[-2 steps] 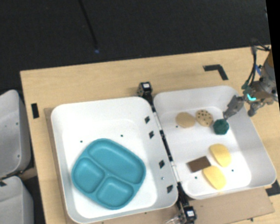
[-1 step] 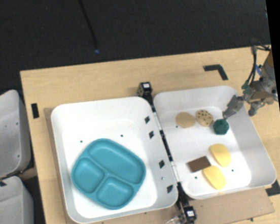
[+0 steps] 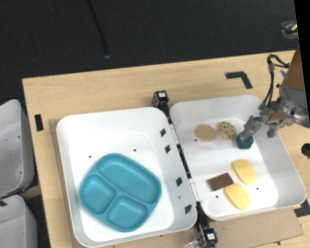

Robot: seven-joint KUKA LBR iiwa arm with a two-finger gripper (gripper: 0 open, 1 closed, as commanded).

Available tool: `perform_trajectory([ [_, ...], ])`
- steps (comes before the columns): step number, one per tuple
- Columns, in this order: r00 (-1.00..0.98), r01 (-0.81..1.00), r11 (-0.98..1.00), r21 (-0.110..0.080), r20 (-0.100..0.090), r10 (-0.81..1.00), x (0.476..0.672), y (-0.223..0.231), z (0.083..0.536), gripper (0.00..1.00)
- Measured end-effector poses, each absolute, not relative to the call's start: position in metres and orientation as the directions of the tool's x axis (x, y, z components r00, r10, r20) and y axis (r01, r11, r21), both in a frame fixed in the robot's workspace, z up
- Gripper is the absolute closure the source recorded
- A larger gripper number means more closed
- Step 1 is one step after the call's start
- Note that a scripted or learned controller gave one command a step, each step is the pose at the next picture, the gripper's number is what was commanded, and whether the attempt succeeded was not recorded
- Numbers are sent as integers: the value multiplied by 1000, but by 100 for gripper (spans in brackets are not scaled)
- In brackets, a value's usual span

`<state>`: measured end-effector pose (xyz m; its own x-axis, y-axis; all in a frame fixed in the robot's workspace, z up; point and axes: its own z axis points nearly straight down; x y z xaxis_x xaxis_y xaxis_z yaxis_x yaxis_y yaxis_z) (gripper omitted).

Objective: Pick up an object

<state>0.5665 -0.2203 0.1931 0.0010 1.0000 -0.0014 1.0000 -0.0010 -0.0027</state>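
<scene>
Finger state cannot be told: the gripper point(image 3: 246, 137) is seen as a grey tip lowered into the right bin point(image 3: 277, 192), met by a small teal object point(image 3: 245, 142) whose shape is partly hidden. Just left are recorded a tan round piece point(image 3: 205, 132) and a spotted brown cookie point(image 3: 225, 129). Nearer the front are listed two yellow ovals point(image 3: 244, 172) point(image 3: 237, 197) and a dark brown block point(image 3: 220, 182). The arm point(image 3: 288, 106) is cut off at right. A teal divided plate point(image 3: 120, 191) is held in the left bin point(image 3: 69, 137).
</scene>
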Motion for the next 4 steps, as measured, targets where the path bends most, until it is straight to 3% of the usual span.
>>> perform_trajectory([
  [1, 4, 1000, -4, -3, -1, 1000, 572, -225, 132, 0],
  [2, 5, 1000, -5, -1, -2, 1000, 572, -226, 100, 0],
  [3, 7, 1000, -7, 6, -4, 1000, 573, -227, 112, 100],
  [4, -3, 1000, 3, 7, -2, 1000, 581, -220, 169, 100],
])
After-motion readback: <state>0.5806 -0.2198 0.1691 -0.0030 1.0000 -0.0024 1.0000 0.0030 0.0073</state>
